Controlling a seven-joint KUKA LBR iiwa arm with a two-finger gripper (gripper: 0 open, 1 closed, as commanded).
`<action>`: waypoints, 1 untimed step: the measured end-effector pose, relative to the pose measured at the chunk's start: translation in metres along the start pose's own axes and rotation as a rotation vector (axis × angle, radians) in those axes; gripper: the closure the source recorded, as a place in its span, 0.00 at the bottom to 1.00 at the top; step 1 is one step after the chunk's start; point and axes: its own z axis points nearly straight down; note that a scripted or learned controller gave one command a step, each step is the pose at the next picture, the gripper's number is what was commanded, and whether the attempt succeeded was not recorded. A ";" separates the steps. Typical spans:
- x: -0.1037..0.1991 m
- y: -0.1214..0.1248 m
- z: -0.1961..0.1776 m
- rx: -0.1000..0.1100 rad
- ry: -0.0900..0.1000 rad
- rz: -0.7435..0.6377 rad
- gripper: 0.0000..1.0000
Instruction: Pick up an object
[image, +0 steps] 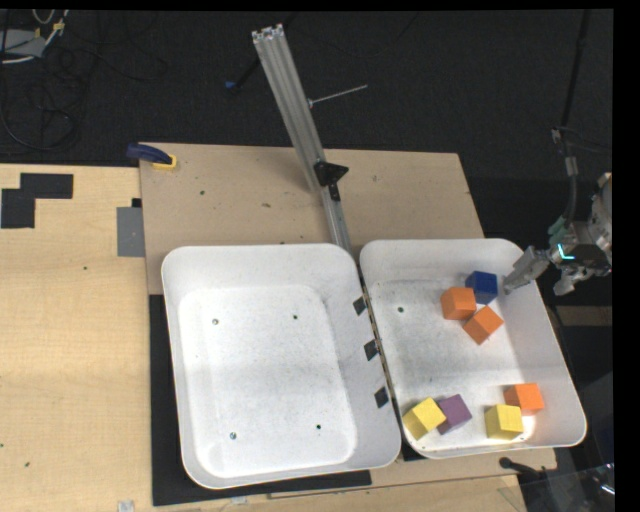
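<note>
A light wooden bench (80, 330) bears two shallow white bins, left (190, 290) and right (430, 262), side by side.

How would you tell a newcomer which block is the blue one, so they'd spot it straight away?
Start at the right-hand white bin. Along its far side, near the right rim, three blocks cluster together. The blue block is the farthest back of these, touching the two orange blocks in front of it, and it is the single blue piece among the blocks.

A slanted aluminium rail (298, 120) runs from the top centre of the frame down toward the bins. A blue and yellow clamp (152, 155) sits at the upper left on the wooden bench (70, 330), with black cables (35, 60) in the top-left corner.
</note>
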 end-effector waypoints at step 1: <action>0.000 0.001 -0.002 -0.004 -0.001 -0.001 0.00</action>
